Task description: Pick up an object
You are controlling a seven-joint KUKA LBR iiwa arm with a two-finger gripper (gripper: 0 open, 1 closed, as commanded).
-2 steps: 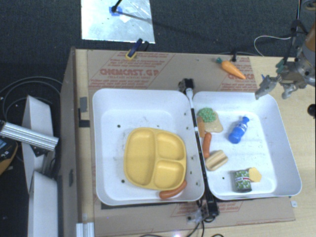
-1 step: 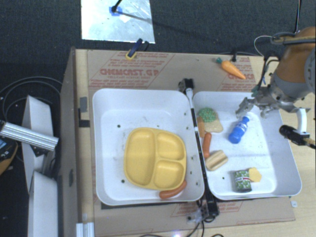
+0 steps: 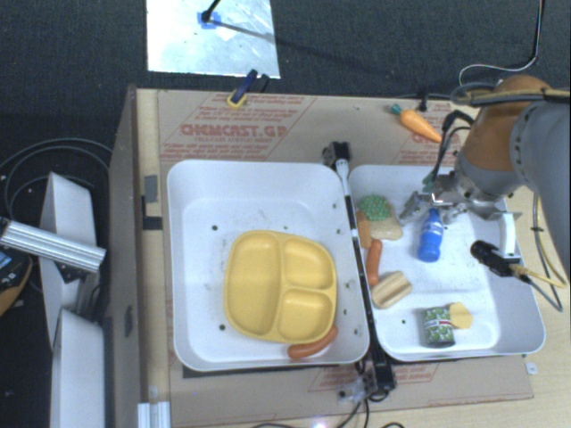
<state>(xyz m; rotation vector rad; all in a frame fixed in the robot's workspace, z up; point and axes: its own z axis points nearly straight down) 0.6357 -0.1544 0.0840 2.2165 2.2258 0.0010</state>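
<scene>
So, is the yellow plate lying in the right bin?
No, the yellow plate lies in the left bin, while the right bin holds the blue bottle and other small items.

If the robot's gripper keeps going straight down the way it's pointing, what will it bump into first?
Most likely the blue bottle. The gripper sits right above its cap in the right bin, so the bottle seems first in line. Depth is hard to judge from this slanted view, so it may already be touching.
</scene>
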